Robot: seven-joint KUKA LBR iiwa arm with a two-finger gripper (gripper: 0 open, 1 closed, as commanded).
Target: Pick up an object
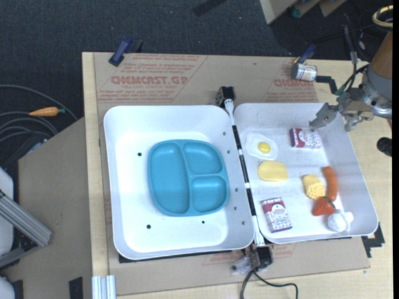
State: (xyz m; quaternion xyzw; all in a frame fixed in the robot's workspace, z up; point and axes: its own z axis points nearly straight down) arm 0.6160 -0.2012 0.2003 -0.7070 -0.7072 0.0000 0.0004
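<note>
Divided plate (187, 177) in left bin (118, 167)

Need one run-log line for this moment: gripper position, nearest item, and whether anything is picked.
gripper: above right bin far edge, fingers apart | nearest: red-white packet | held: nothing | left bin: blue divided plate

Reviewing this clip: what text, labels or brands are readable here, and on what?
"CHEMCAST GP", red print on the brown board left of centre; repeated to the right, partly covered.
Carton near the hand: label too blurred to read.
Carton at the front: label too blurred to read.
</note>
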